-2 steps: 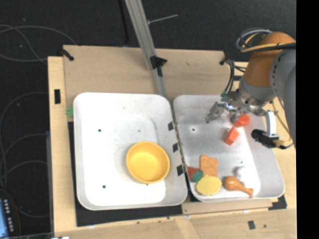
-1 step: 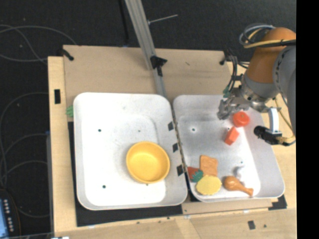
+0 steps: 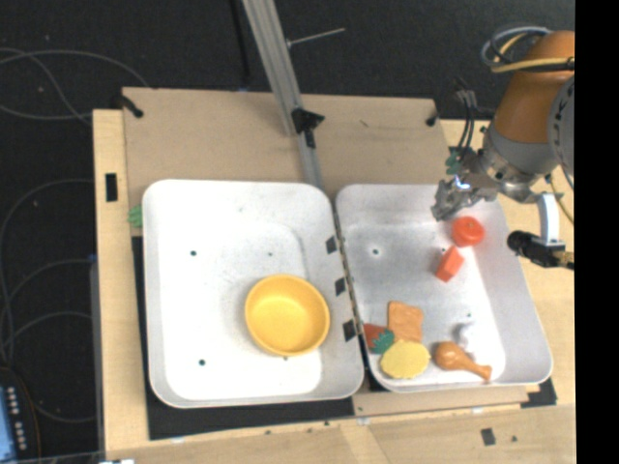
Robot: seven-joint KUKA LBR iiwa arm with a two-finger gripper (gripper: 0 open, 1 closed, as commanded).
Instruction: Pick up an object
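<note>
My gripper hangs over the far right part of the right bin, below the orange band of the arm. Just to its lower right lies a small red-orange round piece, and below that an orange block. Along the bin's near edge sit an orange cracker-like square, a yellow round piece, a brown drumstick-shaped toy and a small red and green piece. Nothing shows between the fingers.
A yellow bowl rests in the left bin. A metal pole slants up from the gap between the bins at the back. Cables run along the bench's right side near the arm.
</note>
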